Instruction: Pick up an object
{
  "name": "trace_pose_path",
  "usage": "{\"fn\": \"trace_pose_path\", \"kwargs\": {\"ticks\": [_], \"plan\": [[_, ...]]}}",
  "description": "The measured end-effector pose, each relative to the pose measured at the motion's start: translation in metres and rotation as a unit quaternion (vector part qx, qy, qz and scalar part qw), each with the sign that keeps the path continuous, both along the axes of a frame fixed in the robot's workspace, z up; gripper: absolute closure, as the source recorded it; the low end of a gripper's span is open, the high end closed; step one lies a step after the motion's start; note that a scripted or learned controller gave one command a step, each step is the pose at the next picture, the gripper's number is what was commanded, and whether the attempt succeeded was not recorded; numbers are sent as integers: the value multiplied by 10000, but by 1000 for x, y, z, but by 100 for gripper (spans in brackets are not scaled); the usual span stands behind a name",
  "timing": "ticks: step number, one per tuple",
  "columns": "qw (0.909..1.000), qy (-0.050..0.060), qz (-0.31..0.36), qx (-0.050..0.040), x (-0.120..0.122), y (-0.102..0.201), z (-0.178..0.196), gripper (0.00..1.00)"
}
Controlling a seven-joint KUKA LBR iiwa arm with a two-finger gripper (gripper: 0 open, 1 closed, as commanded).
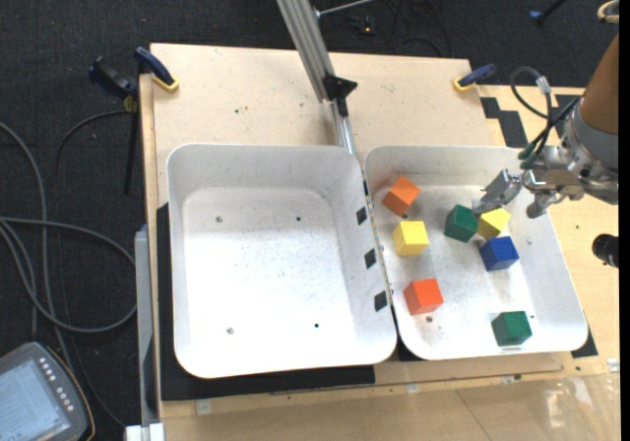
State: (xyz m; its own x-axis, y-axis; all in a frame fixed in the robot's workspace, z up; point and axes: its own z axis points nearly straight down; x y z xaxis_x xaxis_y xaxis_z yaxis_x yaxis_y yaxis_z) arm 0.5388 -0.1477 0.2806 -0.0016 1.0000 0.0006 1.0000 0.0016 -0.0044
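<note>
Gripper (504, 195) hovers near right bin's (561, 282) far edge; jaw state indeterminate. Centre over yellow cube (494, 222), clear of green cube (460, 223).

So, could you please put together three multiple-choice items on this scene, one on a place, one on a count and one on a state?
1. Where do the small coloured cubes lie?
A. In the left white bin
B. In the right white bin
C. On the bare bench

2. How many green cubes are there?
A. One
B. Two
C. Three

3. Where is the two-finger gripper now?
A. Over the left bin
B. Off beyond the bench
C. Low over the right bin, by the yellow cube at its far right

Answers:
1. B: all seven cubes sit in the right white bin.
2. B: one green cube lies near the far side, another green cube at the near rim.
3. C: the gripper hangs just above the yellow cube.
</note>
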Motion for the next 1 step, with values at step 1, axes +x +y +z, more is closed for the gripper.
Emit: {"fn": "trace_pose_path", "kwargs": {"ticks": [1], "plan": [[10000,-22,-6,-4,1,0,2,0]]}}
